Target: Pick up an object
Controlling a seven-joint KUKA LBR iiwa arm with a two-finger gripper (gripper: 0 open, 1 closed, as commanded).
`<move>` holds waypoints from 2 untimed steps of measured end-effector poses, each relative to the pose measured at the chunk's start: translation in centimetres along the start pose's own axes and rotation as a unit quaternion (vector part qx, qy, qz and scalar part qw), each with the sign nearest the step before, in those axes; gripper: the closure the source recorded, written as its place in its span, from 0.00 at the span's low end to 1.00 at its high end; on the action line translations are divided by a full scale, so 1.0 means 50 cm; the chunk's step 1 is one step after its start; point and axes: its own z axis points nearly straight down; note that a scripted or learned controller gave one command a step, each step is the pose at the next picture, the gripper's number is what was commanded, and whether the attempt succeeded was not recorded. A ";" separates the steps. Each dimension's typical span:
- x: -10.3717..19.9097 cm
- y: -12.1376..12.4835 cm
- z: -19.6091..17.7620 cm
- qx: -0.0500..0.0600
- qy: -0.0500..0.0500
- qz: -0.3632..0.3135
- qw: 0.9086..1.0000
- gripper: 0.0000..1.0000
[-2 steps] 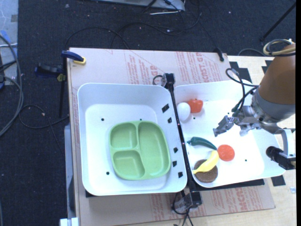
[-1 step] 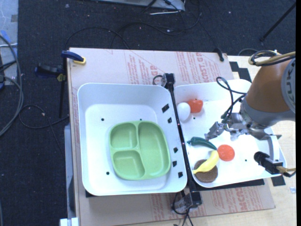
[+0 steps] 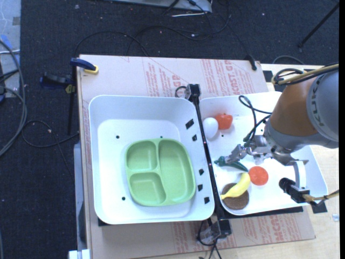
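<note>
My gripper [image 3: 237,155] is low in the right bin [image 3: 318,177], reaching in from the right. Just under and left of its tip lies a dark green object [image 3: 225,161], touching or nearly touching it. A yellow banana [image 3: 241,184] lies in front of the gripper, resting on a brown round piece [image 3: 235,200]. An orange-red disc [image 3: 259,176] sits beside the banana. At the bin's back left are a white egg [image 3: 210,127] and a small red-orange item [image 3: 224,121].
The left bin [image 3: 108,144] holds a light green divided plate [image 3: 160,172]. A black divider [image 3: 202,144] runs between the bins. The arm's orange band [image 3: 294,112] hangs over the right bin's far side. Cables cross the bin's back edge.
</note>
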 end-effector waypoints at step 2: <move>0.012 -0.011 -0.121 -0.001 0.000 0.000 1.000 1.00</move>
